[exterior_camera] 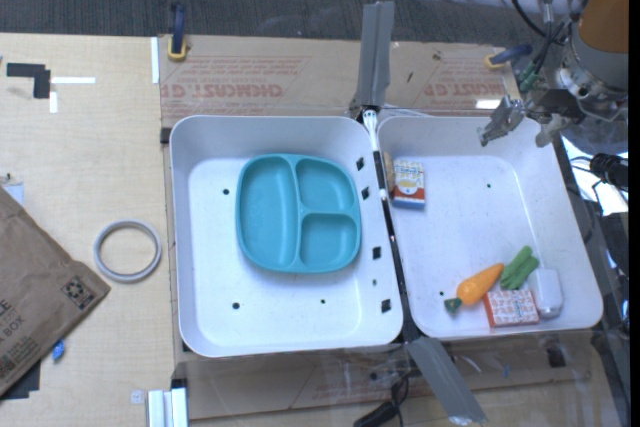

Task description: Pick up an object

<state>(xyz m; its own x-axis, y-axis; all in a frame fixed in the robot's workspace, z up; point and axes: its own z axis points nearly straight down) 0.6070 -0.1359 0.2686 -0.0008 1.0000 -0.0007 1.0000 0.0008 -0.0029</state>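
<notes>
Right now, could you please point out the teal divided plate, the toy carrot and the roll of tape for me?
teal divided plate (pixel 268 215), camera view, its large left compartment.
toy carrot (pixel 480 282), camera view, its orange body.
roll of tape (pixel 103 238), camera view, its ring's left side.

My right bin (pixel 470 205) lies mostly bare through its middle, so I could come down there freely. A small carton (pixel 408 183) crowds its left wall, and the carrot (pixel 478 284), green piece (pixel 518 267) and flat packet (pixel 513 309) cluster touching in the near right corner.
</notes>
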